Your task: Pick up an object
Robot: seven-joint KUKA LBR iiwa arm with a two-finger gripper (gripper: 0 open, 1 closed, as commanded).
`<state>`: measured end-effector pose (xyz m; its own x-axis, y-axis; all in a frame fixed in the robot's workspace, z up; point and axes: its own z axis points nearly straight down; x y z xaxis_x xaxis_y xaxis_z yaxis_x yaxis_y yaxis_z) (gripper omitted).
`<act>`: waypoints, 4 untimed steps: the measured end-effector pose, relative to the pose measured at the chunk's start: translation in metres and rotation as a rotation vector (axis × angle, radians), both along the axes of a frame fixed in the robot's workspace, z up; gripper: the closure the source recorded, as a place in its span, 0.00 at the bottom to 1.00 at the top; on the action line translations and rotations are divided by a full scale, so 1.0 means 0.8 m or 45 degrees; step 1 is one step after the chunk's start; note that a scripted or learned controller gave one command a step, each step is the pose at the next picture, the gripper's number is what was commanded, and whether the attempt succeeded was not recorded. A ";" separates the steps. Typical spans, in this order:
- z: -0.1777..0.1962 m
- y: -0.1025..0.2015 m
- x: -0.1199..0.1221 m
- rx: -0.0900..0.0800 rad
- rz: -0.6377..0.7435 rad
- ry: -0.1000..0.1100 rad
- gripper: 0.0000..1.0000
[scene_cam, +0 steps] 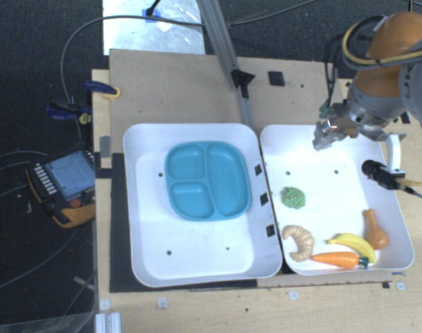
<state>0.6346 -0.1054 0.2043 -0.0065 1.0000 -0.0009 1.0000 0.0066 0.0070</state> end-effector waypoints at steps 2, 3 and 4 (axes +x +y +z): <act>0.043 0.074 -0.021 0.003 0.004 0.009 1.00; 0.027 0.136 -0.030 0.004 0.004 0.009 1.00; 0.021 0.208 -0.032 0.004 0.006 0.008 1.00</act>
